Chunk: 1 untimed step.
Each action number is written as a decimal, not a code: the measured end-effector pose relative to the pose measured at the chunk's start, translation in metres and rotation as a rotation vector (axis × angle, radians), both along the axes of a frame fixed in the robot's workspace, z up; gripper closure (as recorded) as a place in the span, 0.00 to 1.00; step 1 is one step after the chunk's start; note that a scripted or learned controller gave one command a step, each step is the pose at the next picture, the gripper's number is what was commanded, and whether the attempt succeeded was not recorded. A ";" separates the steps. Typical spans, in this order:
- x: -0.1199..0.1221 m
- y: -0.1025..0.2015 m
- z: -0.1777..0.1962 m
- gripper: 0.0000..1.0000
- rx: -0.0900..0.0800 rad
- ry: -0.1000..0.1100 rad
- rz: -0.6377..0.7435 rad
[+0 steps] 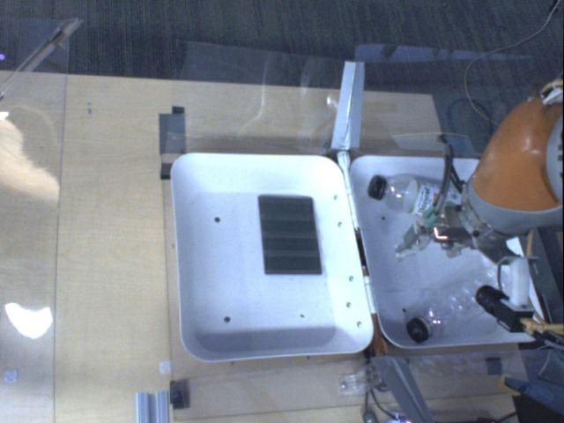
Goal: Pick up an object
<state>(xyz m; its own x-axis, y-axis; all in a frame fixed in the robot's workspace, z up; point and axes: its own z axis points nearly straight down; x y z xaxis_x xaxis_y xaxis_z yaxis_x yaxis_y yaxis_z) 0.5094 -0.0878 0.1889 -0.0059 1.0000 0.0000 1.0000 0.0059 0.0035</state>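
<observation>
My gripper point(411, 241) hangs over the middle of the right bin point(385, 263), pointing left from the orange-banded wrist. A clear plastic bottle with a black cap point(402, 191) lies just behind it in the bin's far left corner, label end toward the gripper. A second clear bottle with a black cap point(434, 318) lies near the bin's front wall. A dark ridged rectangular block point(289, 234) lies flat in the middle of the left bin point(203, 263). I see nothing held by the gripper.
A metal divider post point(348, 113) rises behind the joint between the two bins. Pale wooden bench surface surrounds the bins, with black clamps at the left bin's corners.
</observation>
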 end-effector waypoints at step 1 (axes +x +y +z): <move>0.065 -0.028 0.002 0.00 0.000 -0.002 0.050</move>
